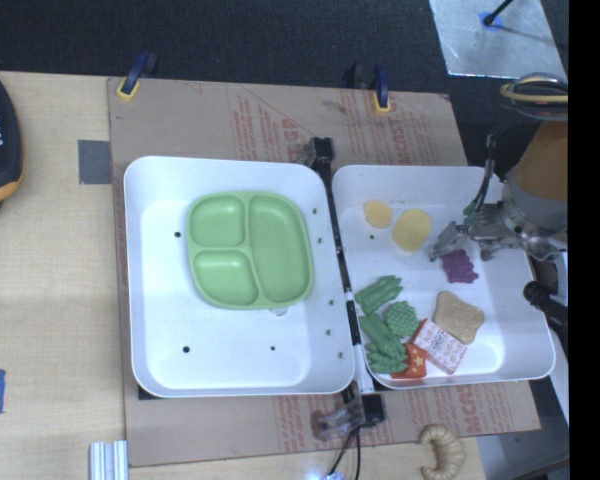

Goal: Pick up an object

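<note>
Here the arm [540, 173] leans in from the right edge, its gripper [470, 238] low over the right bin [520, 363], near that bin's upper right part. The metal fingers [447, 240] splay outward, one toward the left and one toward the right, so they stand open with nothing between them. Just below the gripper lies a purple grape cluster [461, 266], small, knobbly and dark violet, resting on the bin floor; whether the left fingertip touches it cannot be told.

Left of the gripper sit two pale yellow pieces: a small round one [378, 214] and, just beside it, a larger yellow slice [412, 229]. Lower in the same bin lie green toy vegetables [384, 321], bunched against the bin's left wall, bumpy and leafy in shape. To their right is a tan slice of bread [458, 316], tilted, and below it a red and white packet [436, 349] touching the greens.

The left bin [160, 298] holds a light green divided plate [250, 250] with three compartments, set in the bin's upper middle
</note>
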You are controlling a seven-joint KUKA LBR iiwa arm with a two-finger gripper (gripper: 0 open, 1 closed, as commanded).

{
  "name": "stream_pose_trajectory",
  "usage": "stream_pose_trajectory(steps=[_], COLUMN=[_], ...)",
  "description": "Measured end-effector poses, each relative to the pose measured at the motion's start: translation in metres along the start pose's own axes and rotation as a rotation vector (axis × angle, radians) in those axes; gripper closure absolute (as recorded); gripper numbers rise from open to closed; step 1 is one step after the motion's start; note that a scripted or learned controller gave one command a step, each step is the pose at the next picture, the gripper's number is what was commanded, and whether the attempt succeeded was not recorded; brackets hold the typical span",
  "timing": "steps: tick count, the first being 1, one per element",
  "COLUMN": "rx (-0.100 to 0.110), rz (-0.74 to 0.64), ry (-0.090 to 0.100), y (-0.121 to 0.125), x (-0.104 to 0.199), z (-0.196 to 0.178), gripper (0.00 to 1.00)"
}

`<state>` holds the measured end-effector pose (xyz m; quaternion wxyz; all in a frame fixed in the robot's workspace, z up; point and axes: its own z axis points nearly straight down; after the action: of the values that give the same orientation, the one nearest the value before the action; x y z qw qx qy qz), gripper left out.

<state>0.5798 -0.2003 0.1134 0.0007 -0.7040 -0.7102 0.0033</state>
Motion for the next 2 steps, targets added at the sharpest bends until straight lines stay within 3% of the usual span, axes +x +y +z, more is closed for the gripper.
stream_pose_trajectory(steps=[1,2], rx=[0.001,-0.001], rz=[0.005,0.004], ry=[0.004,0.003], y=[-0.023,-0.022], x=[-0.012,-0.013], z=[0.023,0.011], gripper=[0.0,1.0])
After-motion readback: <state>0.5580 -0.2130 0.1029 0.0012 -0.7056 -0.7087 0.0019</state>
